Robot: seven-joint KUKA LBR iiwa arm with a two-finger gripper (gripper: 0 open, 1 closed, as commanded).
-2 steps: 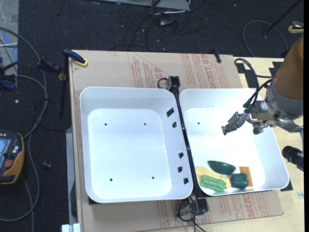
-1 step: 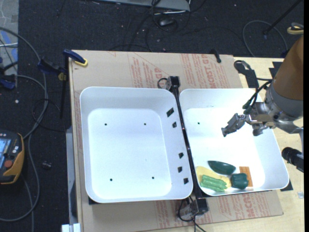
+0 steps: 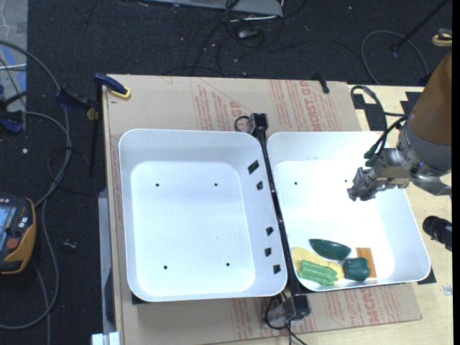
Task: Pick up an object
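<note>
My gripper [image 3: 357, 190] hangs over the right bin [image 3: 316, 157], toward its right side, well above the floor. Nothing shows between its tips. The objects lie in a cluster at the bin's near edge: a dark green oval piece [image 3: 330, 249], a light green ridged piece [image 3: 317, 272] on a pale yellow one [image 3: 305, 255], a teal-green block [image 3: 356, 268] and a small orange block [image 3: 366, 254]. The gripper is apart from all of them, up and to the right of the cluster.
The left bin [image 3: 144, 157] sits beside the right one, with a black divider strip [image 3: 269, 192] between them. Both rest on a cardboard sheet [image 3: 215, 99]. Cables and a blue clamp [image 3: 111, 86] lie beyond the bench's far left corner.
</note>
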